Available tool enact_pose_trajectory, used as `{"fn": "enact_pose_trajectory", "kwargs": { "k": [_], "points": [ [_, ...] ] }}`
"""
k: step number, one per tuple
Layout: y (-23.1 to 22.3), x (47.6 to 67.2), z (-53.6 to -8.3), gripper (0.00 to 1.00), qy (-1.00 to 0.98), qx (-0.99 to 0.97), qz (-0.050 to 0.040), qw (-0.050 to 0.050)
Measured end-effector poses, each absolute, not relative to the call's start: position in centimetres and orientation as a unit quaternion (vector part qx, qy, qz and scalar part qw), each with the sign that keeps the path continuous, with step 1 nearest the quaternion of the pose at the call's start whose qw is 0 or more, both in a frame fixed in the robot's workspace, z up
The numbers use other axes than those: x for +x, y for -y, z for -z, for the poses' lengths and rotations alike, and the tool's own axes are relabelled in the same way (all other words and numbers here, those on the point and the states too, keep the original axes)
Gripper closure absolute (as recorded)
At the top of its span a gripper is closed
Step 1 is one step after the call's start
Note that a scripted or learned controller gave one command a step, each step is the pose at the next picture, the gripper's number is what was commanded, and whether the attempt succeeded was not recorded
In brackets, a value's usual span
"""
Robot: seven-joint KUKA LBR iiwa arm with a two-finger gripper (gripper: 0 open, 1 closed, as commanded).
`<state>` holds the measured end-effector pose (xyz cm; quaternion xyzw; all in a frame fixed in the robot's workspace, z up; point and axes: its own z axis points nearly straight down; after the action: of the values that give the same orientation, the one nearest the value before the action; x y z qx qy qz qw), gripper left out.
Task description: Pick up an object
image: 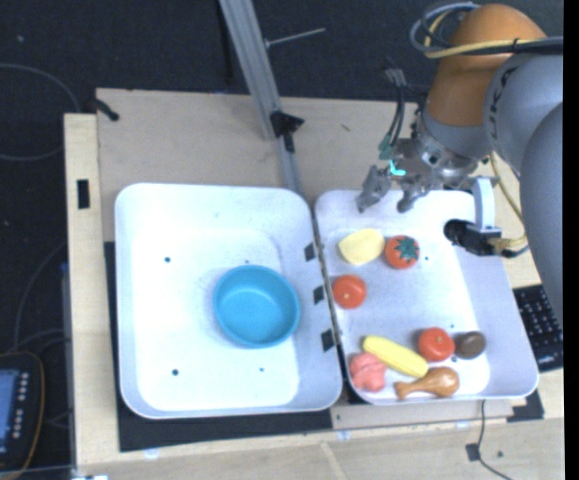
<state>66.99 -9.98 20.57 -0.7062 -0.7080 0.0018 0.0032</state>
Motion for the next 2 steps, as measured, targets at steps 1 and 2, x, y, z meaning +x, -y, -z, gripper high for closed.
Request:
{"fn": "enact_pose_trajectory", "kwargs": {
  "k": [1, 2],
  "points": [
    [10.0, 67.2, -21.1, 0.0, 0.708, -0.706, 0.0011, 0.0],
    [9.8, 66.5, -15.1, 0.0, 0.707, -0.707, -0.0024, 0.001]
  ]
}}
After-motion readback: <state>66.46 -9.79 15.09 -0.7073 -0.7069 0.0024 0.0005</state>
